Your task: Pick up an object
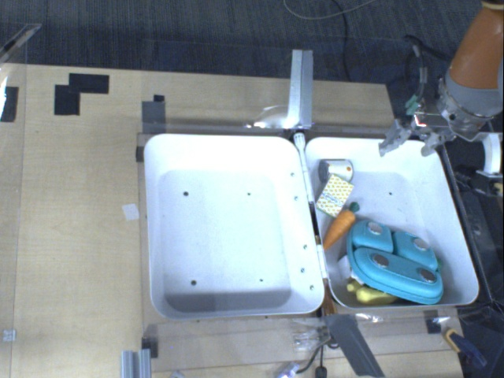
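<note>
Nearest you, at the lower right of the frame, the right bin (465, 278) carries all the candidates. A blue moulded toy (395, 262), smooth hard plastic with rounded lobes and raised buttons, lies flat across the bin's lower half. A yellow piece (367, 293) is partly tucked under its lower edge; its shape cannot be confirmed. Just above and to the left, an orange carrot-shaped item (339, 227) tapers toward the divider, with a small green tip at its upper end. Beyond that sits a yellow patterned card or packet (335, 194), flat and thin, leaning against a small grey cylindrical object (339, 168).

The left bin (157, 211) is a shallow white tray with rounded corners and a matte floor. Both bins rest on a pale wood-grain surface (71, 235).

Farthest, at the upper right of the frame, the tool (411, 140) hangs over the far rim of the right bin with its fingers spread apart and nothing between them. It stands well apart from every object.

Judgement: you are at the approach step; no grasp has begun. The next move calls for travelling toward the lower part of the frame and descending over one item. The carrot offers a narrow body suited to a pinch; the blue toy looks too broad and slick.
</note>
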Robot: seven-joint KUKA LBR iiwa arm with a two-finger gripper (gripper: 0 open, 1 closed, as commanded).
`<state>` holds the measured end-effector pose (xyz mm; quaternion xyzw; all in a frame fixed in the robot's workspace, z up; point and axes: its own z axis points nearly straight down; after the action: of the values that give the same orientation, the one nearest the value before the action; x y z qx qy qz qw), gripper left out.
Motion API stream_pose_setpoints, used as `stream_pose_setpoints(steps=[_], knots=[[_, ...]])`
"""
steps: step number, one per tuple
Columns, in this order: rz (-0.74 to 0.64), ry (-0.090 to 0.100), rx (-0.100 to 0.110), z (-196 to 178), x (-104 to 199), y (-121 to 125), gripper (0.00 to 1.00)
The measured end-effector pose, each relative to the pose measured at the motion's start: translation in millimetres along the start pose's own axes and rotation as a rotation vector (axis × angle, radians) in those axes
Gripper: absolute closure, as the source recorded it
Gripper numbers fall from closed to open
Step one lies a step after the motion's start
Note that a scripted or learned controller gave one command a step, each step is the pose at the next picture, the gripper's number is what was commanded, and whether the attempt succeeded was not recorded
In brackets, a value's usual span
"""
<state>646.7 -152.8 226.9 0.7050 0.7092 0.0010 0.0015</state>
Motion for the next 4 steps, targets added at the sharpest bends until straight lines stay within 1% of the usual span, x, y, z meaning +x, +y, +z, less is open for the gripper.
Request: stream_pose_setpoints(steps=[1, 2, 3, 4], knots=[[-0.042, 0.000, 0.001, 107, 8, -30, 0.00], [0.080, 0.000, -0.001, 79, -45, -83, 0.00], [0.204, -0.006, -0.028, 114, -16, -143, 0.00], [0.377, -0.023, -0.049, 125, 38, -115, 0.00]])
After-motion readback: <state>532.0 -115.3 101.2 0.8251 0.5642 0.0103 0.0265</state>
